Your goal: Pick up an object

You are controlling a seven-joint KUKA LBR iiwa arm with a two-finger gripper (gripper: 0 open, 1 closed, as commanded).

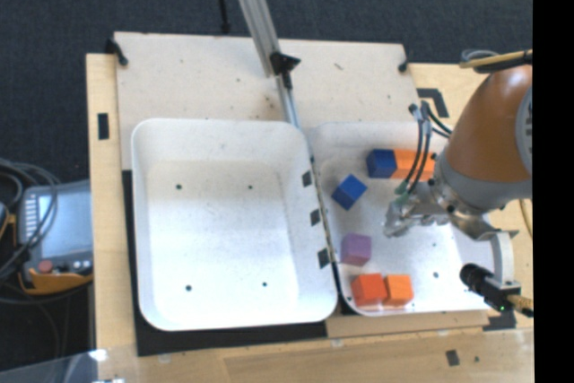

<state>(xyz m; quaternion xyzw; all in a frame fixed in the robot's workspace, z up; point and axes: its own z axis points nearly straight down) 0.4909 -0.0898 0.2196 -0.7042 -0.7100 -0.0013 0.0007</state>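
While over right bin [421, 305], gripper [401, 222] near purple cube [356, 248].

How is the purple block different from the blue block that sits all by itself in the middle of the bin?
The purple cube is a pale violet; the lone blue cube is a strong, bright blue. The purple cube sits nearly square to the right white bin's near edge, while the blue cube is turned so that a corner points toward the near edge. The purple cube lies nearer the front, the blue cube farther back. Both look about the same size and rest on the bin floor.
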